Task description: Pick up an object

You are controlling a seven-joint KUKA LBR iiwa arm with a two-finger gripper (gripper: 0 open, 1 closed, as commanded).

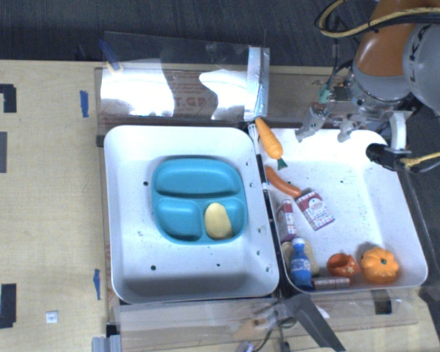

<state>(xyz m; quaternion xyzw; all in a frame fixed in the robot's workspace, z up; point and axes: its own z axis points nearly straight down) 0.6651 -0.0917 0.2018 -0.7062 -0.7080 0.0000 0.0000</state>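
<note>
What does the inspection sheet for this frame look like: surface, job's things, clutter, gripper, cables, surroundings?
Surface: wooden bench bearing left bin and right bin, side by side.
Job's things: right bin holds a carrot, a small red-and-white packet, a blue bottle, a tomato and a small pumpkin.
Clutter: blue divided tray in the left bin, a yellow lemon-like item in its lower right compartment.
Gripper: gripper above the right bin's far edge, nothing between its fingers.
Cables: yellow-and-black hoses looping by the arm.
Surroundings: clear plastic sheet behind the left bin; blue tape marks.
</note>
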